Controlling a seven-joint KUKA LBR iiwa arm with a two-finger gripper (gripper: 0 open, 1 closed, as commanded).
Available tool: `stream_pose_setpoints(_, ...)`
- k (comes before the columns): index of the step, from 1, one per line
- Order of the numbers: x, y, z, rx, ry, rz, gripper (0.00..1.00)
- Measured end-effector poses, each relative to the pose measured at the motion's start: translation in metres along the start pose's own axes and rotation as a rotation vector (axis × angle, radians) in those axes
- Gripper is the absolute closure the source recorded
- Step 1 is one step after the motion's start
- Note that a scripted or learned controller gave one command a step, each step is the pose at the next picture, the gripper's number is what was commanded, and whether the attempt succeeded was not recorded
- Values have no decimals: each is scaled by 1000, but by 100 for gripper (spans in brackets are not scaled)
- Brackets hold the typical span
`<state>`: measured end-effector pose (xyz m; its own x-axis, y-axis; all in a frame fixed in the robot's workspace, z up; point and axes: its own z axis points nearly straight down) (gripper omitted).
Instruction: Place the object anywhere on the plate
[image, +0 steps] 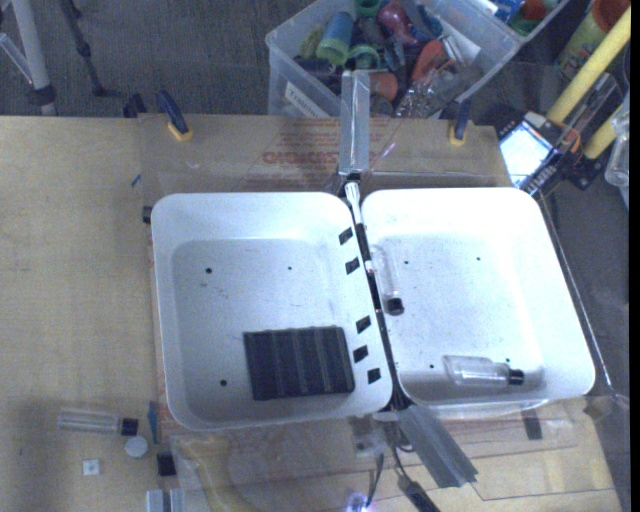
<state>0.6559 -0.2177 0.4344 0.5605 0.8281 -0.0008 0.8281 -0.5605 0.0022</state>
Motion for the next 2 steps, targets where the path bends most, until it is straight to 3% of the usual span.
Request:
stream_pose_setpoints(1,81,-42,37,7,-2,479,100)
stream_pose_setpoints(2,27,-36,-1,0,1,86,100)
